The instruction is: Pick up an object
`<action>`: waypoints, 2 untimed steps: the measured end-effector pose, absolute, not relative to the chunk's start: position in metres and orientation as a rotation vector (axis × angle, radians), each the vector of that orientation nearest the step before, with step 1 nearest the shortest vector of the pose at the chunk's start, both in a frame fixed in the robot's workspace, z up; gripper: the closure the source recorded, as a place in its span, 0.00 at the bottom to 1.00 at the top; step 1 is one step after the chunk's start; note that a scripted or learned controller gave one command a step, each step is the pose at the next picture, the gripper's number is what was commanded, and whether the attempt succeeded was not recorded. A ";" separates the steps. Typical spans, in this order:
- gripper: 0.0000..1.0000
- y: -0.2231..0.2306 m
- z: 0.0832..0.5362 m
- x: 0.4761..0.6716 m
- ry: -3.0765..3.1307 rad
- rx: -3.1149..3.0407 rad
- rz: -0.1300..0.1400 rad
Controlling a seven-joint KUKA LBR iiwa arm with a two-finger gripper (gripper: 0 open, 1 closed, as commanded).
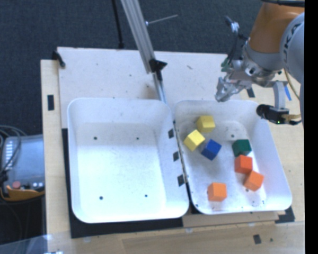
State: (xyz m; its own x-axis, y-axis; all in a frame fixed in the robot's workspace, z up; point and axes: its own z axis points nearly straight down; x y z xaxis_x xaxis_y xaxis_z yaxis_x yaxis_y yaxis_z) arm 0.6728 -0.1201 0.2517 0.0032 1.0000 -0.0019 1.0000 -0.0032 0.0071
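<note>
While the hand (224, 92) is hovering over the right bin's (270, 142) far rim, grip state indeterminable, seven blocks are lying inside, untouched.

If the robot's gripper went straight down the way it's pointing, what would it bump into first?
Probably the far rim of the right bin, or the bare white floor just inside it. The gripper points down over that edge. The nearest block, a yellow block, sits off to the side. Depth is hard to judge here.

Glossy white plastic bins (122, 163); matt wooden bench (106, 73)
</note>
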 end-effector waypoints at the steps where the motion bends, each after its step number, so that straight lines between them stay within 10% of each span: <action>1: 1.00 -0.075 0.241 0.659 2.228 2.216 -0.001; 2: 1.00 -0.027 0.251 0.648 2.230 2.214 0.001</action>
